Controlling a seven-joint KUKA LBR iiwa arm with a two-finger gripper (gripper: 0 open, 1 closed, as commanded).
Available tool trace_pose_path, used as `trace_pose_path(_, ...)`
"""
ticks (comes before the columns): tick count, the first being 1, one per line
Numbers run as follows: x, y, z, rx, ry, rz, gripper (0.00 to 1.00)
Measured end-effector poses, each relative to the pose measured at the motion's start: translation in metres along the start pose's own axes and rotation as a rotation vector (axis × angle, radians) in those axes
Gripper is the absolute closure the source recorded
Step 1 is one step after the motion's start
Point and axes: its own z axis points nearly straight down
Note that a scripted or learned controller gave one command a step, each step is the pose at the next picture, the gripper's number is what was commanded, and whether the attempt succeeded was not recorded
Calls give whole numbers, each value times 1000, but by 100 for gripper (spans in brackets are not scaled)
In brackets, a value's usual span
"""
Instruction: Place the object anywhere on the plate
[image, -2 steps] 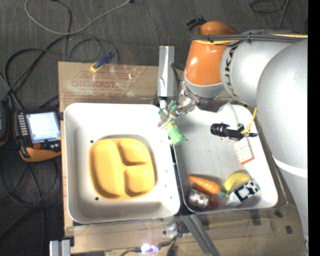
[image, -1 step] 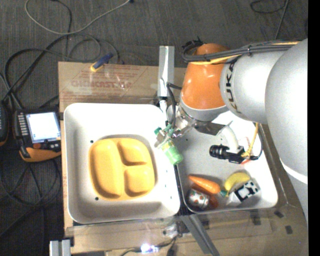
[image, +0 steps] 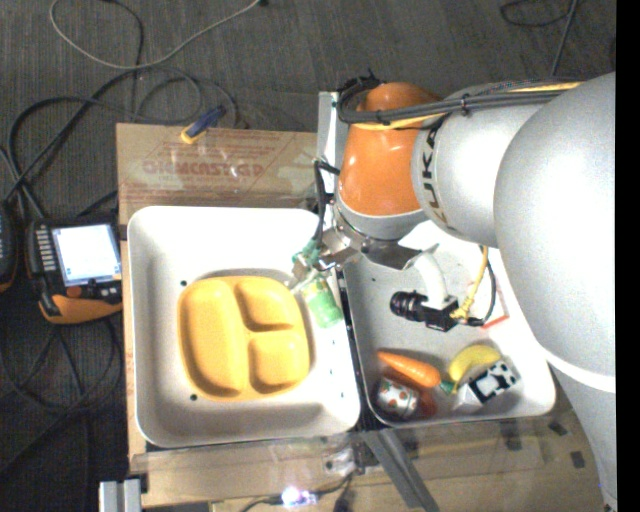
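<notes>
While beside the plate (image: 243, 335), a green object (image: 323, 303) sits under the pincer (image: 312, 258).

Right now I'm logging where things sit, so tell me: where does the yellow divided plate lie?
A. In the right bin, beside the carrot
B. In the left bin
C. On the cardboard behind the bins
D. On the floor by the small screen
B. The yellow plate lies flat inside the left bin, while the carrot and banana lie in the right bin.
</notes>
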Motion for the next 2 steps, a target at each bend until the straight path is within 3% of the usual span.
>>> trace_pose_path(2, 3, -5, -1, 0, -4, -280, 100)
